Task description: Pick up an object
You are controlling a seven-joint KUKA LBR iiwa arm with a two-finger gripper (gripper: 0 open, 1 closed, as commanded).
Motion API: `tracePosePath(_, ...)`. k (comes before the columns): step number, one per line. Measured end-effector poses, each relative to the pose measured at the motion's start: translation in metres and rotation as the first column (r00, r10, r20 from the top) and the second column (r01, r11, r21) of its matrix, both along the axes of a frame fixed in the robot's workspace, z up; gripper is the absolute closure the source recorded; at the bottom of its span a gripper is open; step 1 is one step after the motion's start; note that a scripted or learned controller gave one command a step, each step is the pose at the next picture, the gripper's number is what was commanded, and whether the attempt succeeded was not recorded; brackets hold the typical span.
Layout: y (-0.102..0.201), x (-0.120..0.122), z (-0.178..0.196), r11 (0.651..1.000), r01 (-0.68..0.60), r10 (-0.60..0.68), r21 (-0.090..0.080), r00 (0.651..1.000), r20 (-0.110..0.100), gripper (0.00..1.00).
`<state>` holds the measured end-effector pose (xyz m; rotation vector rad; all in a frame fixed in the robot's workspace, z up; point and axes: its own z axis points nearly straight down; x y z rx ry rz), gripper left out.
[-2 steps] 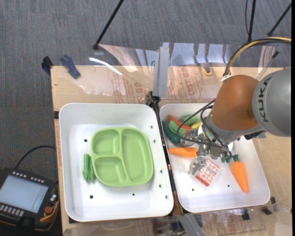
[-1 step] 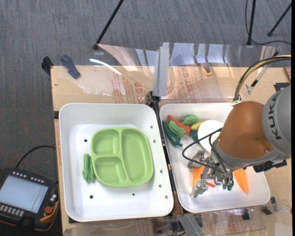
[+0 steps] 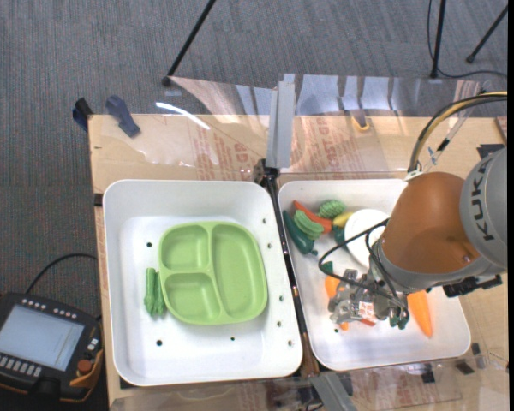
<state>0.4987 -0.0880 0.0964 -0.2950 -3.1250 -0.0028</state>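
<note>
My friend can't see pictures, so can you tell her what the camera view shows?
A grey and orange robot arm reaches into the right bin, its gripper low among toy food, including a carrot. The left bin holds a green divided plate with a green pea pod beside it.

Orange carrot (image 3: 421, 314) lies in right bin's (image 3: 463, 336) near corner.

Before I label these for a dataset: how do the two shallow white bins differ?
The left white bin holds a green divided plate and a small green item, neatly apart. The right white bin holds a crowded pile including an orange carrot, with the gripper down inside it. Both are shallow, white and rectangular.
</note>
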Motion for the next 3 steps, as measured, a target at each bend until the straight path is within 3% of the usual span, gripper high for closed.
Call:
tracePosePath(1, 0.069, 0.086, 0.093, 0.945, 0.327, -0.327, 0.001, 0.945, 0.008, 1.0)
tracePosePath(2, 0.036, 0.138, 0.152, 0.923, 0.384, -0.384, 0.0, 0.923, 0.011, 1.0)
tracePosePath(3, -0.053, 0.09, -0.01, 0.925, 0.38, -0.38, -0.002, 0.925, 0.001, 1.0)
